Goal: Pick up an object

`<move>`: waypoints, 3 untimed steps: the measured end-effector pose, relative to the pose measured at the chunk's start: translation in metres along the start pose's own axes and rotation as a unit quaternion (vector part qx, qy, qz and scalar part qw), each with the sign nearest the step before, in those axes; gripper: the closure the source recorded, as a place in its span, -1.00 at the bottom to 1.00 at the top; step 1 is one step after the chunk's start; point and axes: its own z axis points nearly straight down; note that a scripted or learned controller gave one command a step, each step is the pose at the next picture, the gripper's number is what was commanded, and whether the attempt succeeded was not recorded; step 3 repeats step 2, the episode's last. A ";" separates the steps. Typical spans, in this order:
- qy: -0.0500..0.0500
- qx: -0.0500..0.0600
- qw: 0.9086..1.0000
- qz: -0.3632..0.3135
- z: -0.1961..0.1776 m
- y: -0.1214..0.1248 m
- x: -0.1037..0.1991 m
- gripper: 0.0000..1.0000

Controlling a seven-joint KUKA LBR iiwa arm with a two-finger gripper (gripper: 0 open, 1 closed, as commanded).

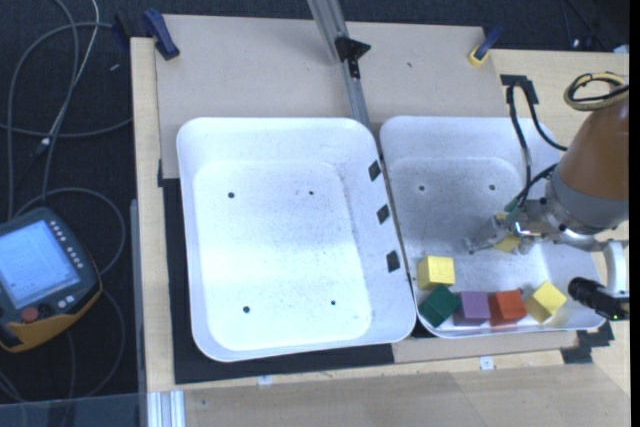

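A tan desk (260, 65) on dark carpet carries two white bins, the left bin (280, 235) bare. In the right bin (450, 155) the fingers (487, 240) point left; how far apart they stand cannot be told. Just below them sits a yellow cube (436, 271); beyond it, a green block (437, 306), purple block (473, 306), red block (507, 306) and yellow block (548, 300) line the near wall.

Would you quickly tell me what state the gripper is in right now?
Gripper: over the right bin, open or closed cannot be told; no object seen in it.
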 end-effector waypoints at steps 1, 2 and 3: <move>-0.003 -0.006 1.000 -0.001 -0.003 0.072 -0.008 -1.00; -0.001 -0.001 1.000 0.001 -0.002 0.033 0.001 -1.00; -0.001 -0.001 1.000 0.001 -0.002 0.033 0.001 -1.00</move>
